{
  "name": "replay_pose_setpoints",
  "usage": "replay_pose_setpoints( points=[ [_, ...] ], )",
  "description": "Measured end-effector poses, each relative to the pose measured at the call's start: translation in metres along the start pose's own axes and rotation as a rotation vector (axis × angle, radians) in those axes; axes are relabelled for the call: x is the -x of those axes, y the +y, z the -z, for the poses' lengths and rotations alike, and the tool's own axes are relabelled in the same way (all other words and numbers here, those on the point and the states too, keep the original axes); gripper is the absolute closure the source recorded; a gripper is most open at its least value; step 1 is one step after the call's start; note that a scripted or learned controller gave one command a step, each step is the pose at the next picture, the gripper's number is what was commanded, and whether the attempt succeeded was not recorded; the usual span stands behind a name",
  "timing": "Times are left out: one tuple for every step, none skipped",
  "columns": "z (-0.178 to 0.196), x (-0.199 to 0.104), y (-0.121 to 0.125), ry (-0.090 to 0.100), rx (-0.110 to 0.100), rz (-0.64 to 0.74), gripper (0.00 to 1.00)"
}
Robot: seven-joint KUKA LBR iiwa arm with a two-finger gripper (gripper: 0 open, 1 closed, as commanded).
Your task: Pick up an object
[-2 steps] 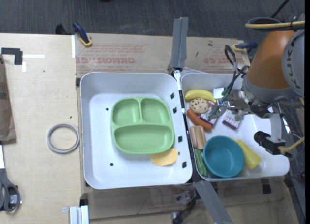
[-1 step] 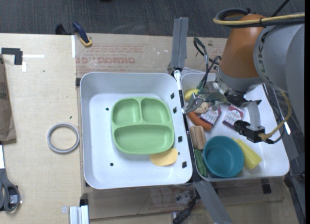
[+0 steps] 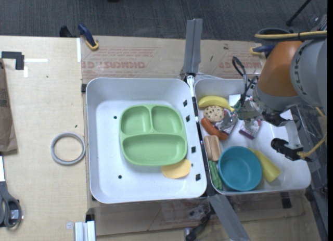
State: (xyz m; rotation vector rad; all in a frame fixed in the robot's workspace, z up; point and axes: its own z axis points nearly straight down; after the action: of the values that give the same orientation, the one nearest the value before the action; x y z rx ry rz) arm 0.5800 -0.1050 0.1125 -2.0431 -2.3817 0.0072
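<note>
The arm comes in from three o'clock and its gripper (image 3: 240, 111) hangs low over the back of the right bin (image 3: 296, 182), above a crinkled silvery wrapper (image 3: 227, 122); whether the fingers are apart or closed, or hold anything, I cannot tell, since the wrist and clutter hide them. The likely things to take lie close around it in that bin: a banana (image 3: 214, 101) at about ten o'clock from the gripper, a speckled cookie (image 3: 213, 113) just beside it, an orange carrot (image 3: 213, 128) running along the bin's left wall, a tan block (image 3: 212, 147) below that, a blue bowl (image 3: 240, 168) at the front, and a yellow piece (image 3: 267, 166) touching the bowl's right side. The wrapper looks light, thin and slippery, apt to crumple or slide out of a pinch, so a bunched fold would be the better hold. The banana and carrot look like firm, smooth toy food, best pinched across the narrow middle. The bowl is stiff and wide, so only its rim offers a grip. The left bin (image 3: 99, 146) holds a green divided plate (image 3: 153, 135) and a flat yellow chip (image 3: 176, 169) at its five o'clock, well apart from the gripper.
</note>
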Motion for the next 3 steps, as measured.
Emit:
replay_pose_setpoints(
  points=[
    [-0.001,-0.009,-0.085,-0.005,0.015,0.154,0.00],
    [-0.023,0.000,-0.069,0.001,0.003,-0.112,0.00],
    [-0.017,0.002,-0.069,0.002,0.001,-0.115,1.00]
  ],
)
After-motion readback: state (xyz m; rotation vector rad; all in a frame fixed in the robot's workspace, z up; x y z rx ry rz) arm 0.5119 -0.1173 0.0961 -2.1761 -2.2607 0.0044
